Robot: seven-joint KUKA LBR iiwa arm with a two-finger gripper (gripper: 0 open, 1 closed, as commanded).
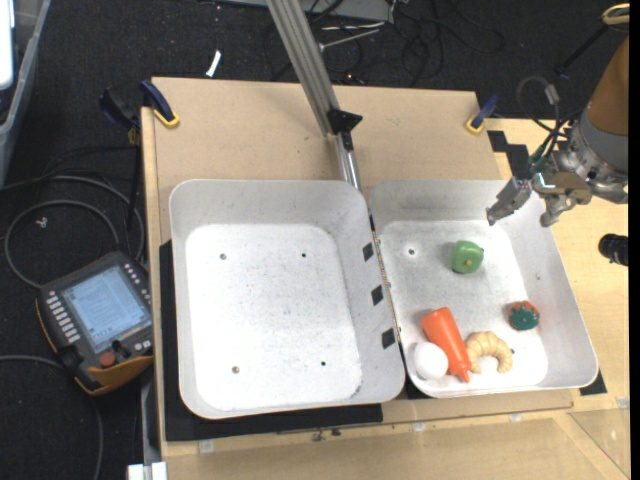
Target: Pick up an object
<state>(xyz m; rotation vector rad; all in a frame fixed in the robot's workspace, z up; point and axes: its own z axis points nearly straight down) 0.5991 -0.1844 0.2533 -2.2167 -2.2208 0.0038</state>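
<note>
We see five small toy items gathered in the right-hand shallow white bin [556, 268]: a round green plastic piece [466, 257] lies alone toward the bin's middle, well apart from the rest. Near the right wall sits a small red-and-green strawberry-like toy [523, 315]. Along the front edge, an orange plastic carrot [446, 340] lies at a slant, its lower end touching a white egg-shaped ball [431, 361] on its left, while a tan curled croissant-like toy [490, 350] rests just beside it on the right.

Above the bin's upper right corner hangs the two-finger gripper [528, 207] of the grey arm [600, 148]. We see its two dark fingers [505, 203] spread apart with nothing between them, the left one over the bin's back rim and the other over its right wall. None of the toys touches it; the green piece is the nearest.

The left-hand shallow white bin [270, 298] lies beside the first, their inner rims overlapping at the centre. Both rest on a tan wooden bench top [260, 128], with yellow-tipped clamps [160, 103] at its back corners. A slanted metal pole [305, 53] crosses the bench from above, and a grey handheld control pendant [98, 313] sits on the dark floor to the left.
</note>
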